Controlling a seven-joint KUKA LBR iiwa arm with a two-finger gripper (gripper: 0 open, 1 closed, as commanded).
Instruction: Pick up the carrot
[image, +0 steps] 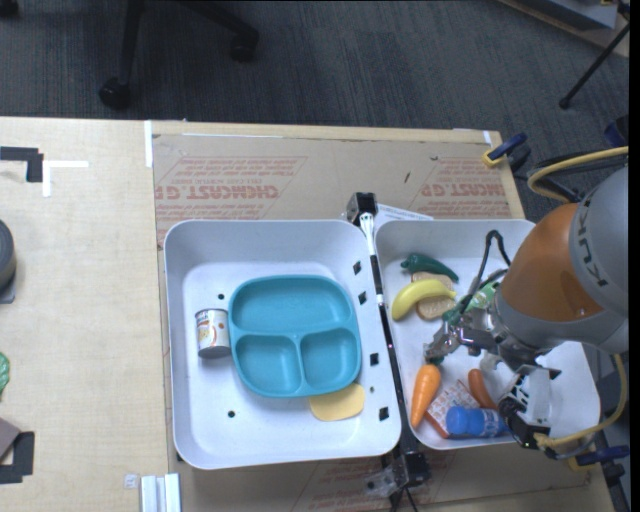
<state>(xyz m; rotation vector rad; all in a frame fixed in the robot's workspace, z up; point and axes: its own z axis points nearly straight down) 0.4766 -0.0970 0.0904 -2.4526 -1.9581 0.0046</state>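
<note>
Near the left edge of the right bin (585, 395) lies the carrot (426, 392), just left of our pincer (462, 338); whether it's clenched, we cannot tell. We risk catching the hot dog (481, 388) or blue bottle (472, 422) crowding it.

Both white bins (180, 300) are seen as smooth moulded plastic with a soft sheen. The teal divided plate (296, 333) is shown in matt plastic. The carrot (425, 392) and banana (420, 297) are rendered in smooth, slightly glossy toy plastic. A paper label is wrapped round the small can (212, 332), whose top looks metallic. Beneath the bins, printed brown cardboard (300, 180) is laid flat on a pale wood-look bench (75, 330). The arm's orange band (548, 270) appears smooth and satiny
</note>
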